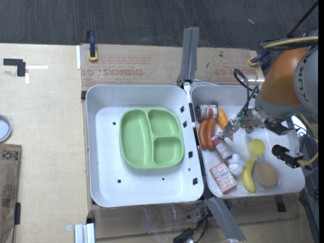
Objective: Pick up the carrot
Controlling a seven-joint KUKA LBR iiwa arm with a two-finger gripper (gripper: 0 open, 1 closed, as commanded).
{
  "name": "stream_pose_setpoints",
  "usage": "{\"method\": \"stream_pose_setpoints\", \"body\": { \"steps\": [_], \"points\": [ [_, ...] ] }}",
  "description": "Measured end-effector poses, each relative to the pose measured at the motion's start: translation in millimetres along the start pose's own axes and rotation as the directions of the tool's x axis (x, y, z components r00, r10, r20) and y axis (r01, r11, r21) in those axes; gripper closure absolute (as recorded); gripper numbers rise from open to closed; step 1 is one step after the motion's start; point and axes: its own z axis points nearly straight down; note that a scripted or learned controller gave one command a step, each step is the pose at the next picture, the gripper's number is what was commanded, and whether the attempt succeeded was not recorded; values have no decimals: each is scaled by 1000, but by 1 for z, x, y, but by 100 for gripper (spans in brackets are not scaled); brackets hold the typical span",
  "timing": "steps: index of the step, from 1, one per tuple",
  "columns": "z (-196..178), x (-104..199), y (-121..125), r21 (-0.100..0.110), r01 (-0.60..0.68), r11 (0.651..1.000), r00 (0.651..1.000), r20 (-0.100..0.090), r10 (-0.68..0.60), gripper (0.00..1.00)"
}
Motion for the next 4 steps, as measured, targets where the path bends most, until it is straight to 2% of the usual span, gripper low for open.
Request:
{"method": "stream_pose_setpoints", "body": {
  "steps": [1,2,3,4],
  "points": [
    [10,11,-32,-17,-21,1000,1000,13,21,0],
    [17,27,23,0,168,986,986,7,-168,0],
    [12,25,23,5,166,986,986,5,-166,100],
    [-98,86,19,3,62,998,998,7,-62,100]
  ]
}}
